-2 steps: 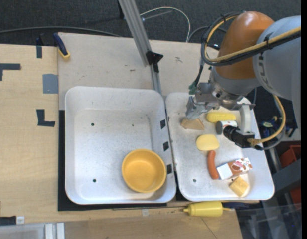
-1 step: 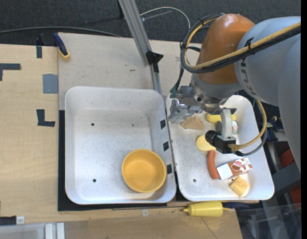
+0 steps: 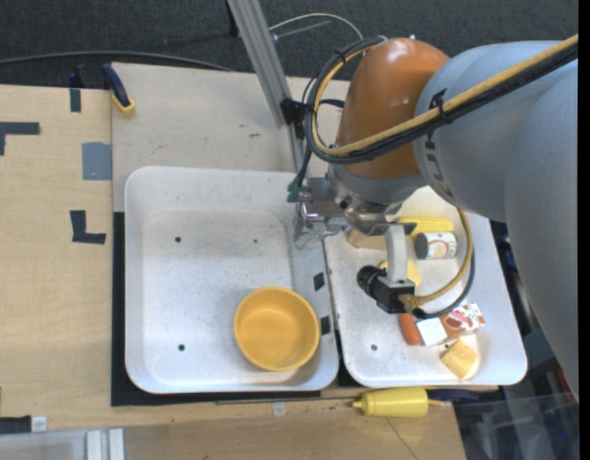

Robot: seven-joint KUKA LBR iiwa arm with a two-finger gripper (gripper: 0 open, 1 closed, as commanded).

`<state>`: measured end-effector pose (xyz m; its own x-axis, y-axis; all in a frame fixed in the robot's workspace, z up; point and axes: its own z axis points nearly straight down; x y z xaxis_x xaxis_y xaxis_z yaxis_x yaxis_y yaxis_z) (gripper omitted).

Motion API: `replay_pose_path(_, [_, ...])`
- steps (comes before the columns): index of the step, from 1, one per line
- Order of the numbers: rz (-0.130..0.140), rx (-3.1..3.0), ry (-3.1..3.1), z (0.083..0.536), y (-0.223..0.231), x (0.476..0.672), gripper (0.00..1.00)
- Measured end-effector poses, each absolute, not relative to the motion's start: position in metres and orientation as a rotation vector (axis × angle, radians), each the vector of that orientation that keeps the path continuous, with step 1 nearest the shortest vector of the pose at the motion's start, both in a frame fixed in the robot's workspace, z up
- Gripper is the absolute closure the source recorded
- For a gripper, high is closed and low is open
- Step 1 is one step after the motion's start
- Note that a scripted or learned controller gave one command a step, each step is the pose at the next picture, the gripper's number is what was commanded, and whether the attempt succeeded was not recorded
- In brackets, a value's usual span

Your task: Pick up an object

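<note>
Claw (image 3: 312, 215) sits over the seam where the two bins meet, under the wrist; I can't tell if it's spread or pressed together, the arm hides it. No object visibly in it. Nearest candidate is the yellow bowl (image 3: 276, 327), below and slightly left of the claw in the left bin (image 3: 151, 257), well apart from it. Risks as I judge them: dropping straight down from here would hit the doubled rims, not an object. The bowl is wide and smooth-walled, so a pinch on its rim could slip or tip it. Right of the claw, in the right bin (image 3: 506, 357), a yellow jar (image 3: 431, 240) lies close by. Farther down-right an orange piece (image 3: 409, 329), a red-white packet (image 3: 460, 318) and a yellow wedge (image 3: 461, 358) sit bunched, so I could grab two or nudge the neighbours. Bin floors are white, speckled and look slick. Bench (image 3: 46, 286) is pale wood with tape marks. A yellow squeeze bottle (image 3: 396, 402) lies outside the bins, below the claw. Metal post (image 3: 257, 46) rises just above the claw, dark carpet (image 3: 103, 8) behind.
</note>
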<state>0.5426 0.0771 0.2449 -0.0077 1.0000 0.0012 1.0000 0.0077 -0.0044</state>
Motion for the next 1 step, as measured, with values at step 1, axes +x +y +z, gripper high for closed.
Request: replay_pose_path(1, [0.004, -2.217, -2.223, 0.245, 0.0736, 0.5434, 0.0])
